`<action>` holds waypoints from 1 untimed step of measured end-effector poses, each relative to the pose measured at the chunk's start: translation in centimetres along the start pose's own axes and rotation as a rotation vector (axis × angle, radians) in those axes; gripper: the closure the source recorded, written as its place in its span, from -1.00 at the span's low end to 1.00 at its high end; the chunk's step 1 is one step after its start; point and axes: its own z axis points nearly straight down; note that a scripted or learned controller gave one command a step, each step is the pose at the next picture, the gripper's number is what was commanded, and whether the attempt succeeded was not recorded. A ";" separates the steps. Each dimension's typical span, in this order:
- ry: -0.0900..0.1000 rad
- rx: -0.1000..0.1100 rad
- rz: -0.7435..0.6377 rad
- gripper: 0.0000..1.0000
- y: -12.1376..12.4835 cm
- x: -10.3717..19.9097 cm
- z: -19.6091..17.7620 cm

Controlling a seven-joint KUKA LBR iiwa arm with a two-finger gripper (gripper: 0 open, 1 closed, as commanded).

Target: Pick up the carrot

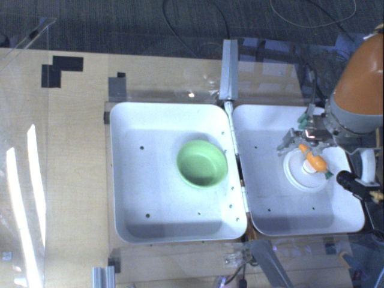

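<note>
not yet picked up, by the look of it: carrot point(314, 160) lying on a small white round dish point(298, 176) in the right bin point(270, 179), toward that bin's right side, orange body slanting down to the right. tool point(307, 135) hanging just above and slightly up-left of the carrot, at the end of the grey arm point(360, 95) with its orange band reaching in from the right. whether the tool is open or closed: cannot tell from this angle, metal parts too small and cluttered. nothing seen clamped in it. left to do, judged from this: settle over the carrot, close on it, lift clear of the dish. green bowl point(202, 162) sitting in the left bin point(144, 179), well apart from the action, on the pale wooden surface point(60, 161).
</note>
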 end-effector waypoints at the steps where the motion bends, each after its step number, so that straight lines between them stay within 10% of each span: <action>1: 0.000 0.000 0.138 -1.00 4.4 -6.2 10.0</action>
